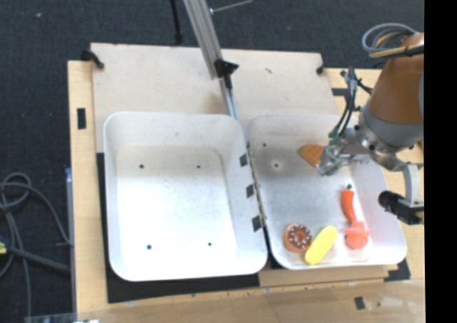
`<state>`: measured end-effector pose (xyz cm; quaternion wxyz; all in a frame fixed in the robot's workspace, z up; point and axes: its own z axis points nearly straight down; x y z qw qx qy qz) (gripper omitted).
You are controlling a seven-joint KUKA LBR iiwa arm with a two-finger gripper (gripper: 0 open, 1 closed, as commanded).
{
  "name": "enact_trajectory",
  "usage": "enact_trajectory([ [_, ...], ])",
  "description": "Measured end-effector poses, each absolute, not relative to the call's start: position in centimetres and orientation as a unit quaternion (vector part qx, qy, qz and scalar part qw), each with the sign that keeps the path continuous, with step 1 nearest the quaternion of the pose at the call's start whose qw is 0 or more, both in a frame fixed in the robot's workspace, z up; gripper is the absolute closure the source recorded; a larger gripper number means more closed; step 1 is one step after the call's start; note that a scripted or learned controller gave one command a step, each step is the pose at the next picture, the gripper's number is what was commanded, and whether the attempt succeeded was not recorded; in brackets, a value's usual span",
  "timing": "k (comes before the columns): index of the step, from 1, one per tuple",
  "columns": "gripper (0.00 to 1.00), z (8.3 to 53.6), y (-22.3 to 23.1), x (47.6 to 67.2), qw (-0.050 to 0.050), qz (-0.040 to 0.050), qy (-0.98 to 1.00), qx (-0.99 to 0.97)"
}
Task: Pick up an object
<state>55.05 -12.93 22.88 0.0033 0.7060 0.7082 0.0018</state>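
Note:
My gripper (328, 162) hangs low over the back of the right bin (285, 186), right beside a small tan, wedge-shaped piece (310, 153) that lies just to its left. That piece touches or nearly touches the gripper. An orange carrot-like toy (352, 218) lies near the bin's right side. A yellow oblong toy (320, 244) and a brown doughnut with sprinkles (297, 236) rest side by side at the bin's front.
The left bin (178, 193) stands next to the right one, and a dark divider (251, 189) runs between them. A slanted metal pole (203, 21) rises behind the bins. Cables (351, 100) trail off the arm at the right.

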Motion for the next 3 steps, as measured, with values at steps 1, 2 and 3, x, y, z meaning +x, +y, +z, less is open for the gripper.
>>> enact_trajectory([
  [1, 1.0, 24.2, -8.0, 55.2, 0.001, 0.002, 0.71, 0.704],
  [2, 1.0, 23.9, -3.3, 55.0, 0.0, 0.0008, 0.71, 0.705],
  [3, 1.0, 23.4, 1.5, 54.9, -0.001, 0.0002, 0.71, 0.705],
])
